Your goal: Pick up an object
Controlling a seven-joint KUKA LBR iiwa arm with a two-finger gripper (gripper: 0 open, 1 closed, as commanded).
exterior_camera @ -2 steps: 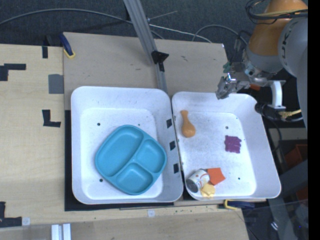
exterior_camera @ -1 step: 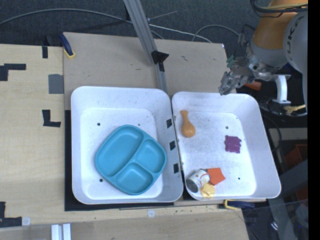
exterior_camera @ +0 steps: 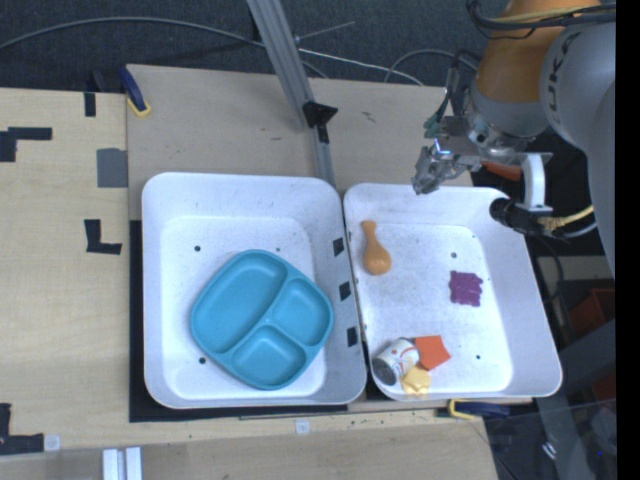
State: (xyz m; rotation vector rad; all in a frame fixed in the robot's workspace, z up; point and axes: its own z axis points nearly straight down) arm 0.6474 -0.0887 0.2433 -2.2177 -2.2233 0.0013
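While the gripper (exterior_camera: 432,175) hangs above the right bin's (exterior_camera: 520,268) far rim, jaw state indeterminable, nothing is picked: the orange pear-shaped object (exterior_camera: 374,250) and purple piece (exterior_camera: 465,287) lie inside.

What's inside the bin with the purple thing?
The right bin holds the purple piece, an orange-tan gourd-shaped toy, and in its front corner a small cup beside an orange block and a yellow bit. Whatever lies beneath that cluster is covered.
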